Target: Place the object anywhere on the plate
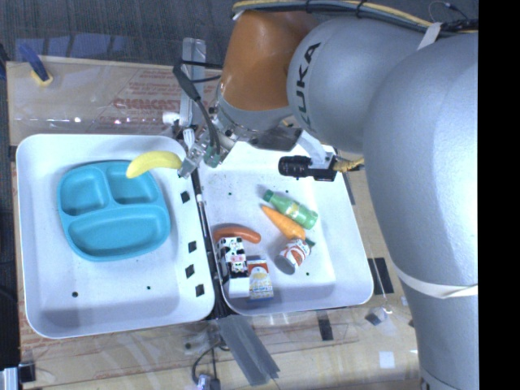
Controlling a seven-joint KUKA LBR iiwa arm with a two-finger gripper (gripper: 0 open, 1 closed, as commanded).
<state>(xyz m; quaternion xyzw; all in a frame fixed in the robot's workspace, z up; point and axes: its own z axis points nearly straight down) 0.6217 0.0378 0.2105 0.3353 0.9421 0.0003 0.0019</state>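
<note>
The tool (197, 151) hangs over the far end of the seam where the two white bins meet, below the arm's orange band. A yellow banana (153, 163) sits right at its tip: the banana's right end meets the tool, and the fruit stretches out from there to the left, curving down toward the far right corner of the blue plate (114, 211). The banana's left end overlaps the plate's far edge in this view, while most of its length lies over the white floor of the left bin (49, 299) just beyond that edge. The tool's fingers are small and partly lost against the metal parts around them, so I cannot tell how far apart they stand, nor whether the banana is truly pinched between them or only touching.

The plate is a three-compartment tray lying in the far half of the left bin, near its left wall.

In the right bin (345, 287) lie a green bottle (291, 207) and, just beside it on the near side, an orange carrot (283, 221). A red-and-white can (296, 253) lies near the carrot's tip. Along the bin's left wall are a sausage (236, 234), a small black-and-white carton (236, 259) and a carton (259, 280) with an orange label near the near edge.
</note>
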